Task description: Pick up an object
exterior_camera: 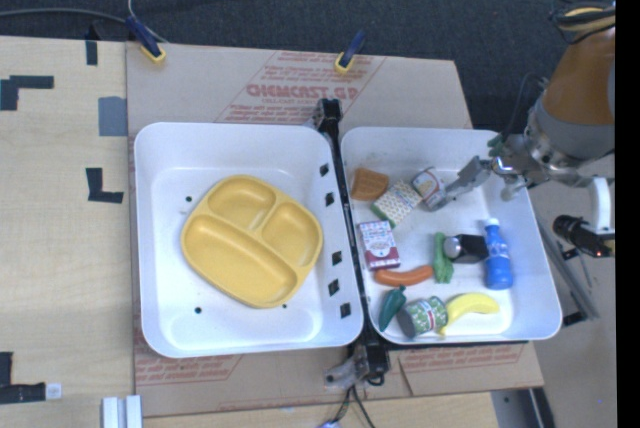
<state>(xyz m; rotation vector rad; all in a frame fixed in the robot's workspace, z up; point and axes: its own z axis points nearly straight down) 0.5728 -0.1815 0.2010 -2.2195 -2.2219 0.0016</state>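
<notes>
Sitting side by side on the counter [70, 246] are two shallow white bins. The left bin [160, 216] holds one thing, a yellow divided plate [252, 239] lying flat near its middle. The right bin [530, 306] carries a scatter of small items: a brown bread-like piece [368, 183] near the upper left, a speckled packet [396, 203] just beside it, a small clear cup with a red mark [427, 184], a red and white box [378, 243], an orange carrot [405, 275], a green pepper [391, 301], a green vegetable [442, 258], a black and silver object [466, 247], a blue bottle [496, 258], a green can [426, 315] and a yellow banana [470, 307] along the front edge.

The gripper [447, 193] hangs low over the upper part of the right bin, its tip just beside the clear cup, to that cup's right; whether they touch is unclear. How the gripper stands, wide or narrow, cannot be told at this size, and nothing is seen held in it. The arm [575, 111] comes in from the right edge, slanting down and leftward across the bin's upper right corner.
</notes>
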